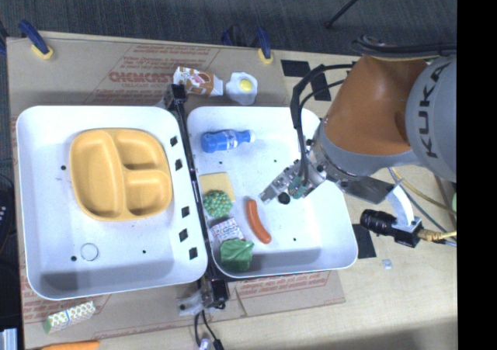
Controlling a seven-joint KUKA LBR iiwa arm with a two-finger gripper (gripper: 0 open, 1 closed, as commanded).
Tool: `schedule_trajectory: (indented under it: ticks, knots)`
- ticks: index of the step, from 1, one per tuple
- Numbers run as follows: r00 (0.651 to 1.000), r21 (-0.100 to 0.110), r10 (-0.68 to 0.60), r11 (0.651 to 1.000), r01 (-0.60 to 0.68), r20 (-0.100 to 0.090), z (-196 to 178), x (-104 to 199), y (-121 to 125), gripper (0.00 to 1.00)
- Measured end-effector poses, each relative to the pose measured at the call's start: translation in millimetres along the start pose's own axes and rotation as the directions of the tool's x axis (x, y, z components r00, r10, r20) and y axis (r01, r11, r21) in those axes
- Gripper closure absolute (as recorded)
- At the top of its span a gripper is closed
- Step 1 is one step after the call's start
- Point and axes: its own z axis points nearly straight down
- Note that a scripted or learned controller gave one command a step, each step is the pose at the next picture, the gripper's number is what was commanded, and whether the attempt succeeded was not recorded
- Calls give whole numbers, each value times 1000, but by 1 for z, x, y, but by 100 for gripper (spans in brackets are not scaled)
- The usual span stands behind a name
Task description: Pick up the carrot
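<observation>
Just right of carrot (pixel 258 220), claw (pixel 284 190) hovers, opening not clear to tell; descent may miss, pushing carrot toward broccoli (pixel 217 202).

Both white bins (pixel 46 209) are looking like smooth matt plastic, and the yellow divided tray (pixel 120 172) is showing a soft plastic sheen. The carrot (pixel 258 221) is looking slick and glossy. Printed brown cardboard (pixel 147 69) is lying matt underneath. The arm's orange band (pixel 373 100) is shining smooth.

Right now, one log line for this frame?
gripper: over right bin, holding nothing | carrot: lying in right bin, left of gripper | pick: pending
</observation>
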Motion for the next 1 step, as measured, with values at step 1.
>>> schedule_trajectory:
  ticks: [1]
  knots:
    - [953, 1, -304, 953, 304, -2, 26, 72, 42, 100]
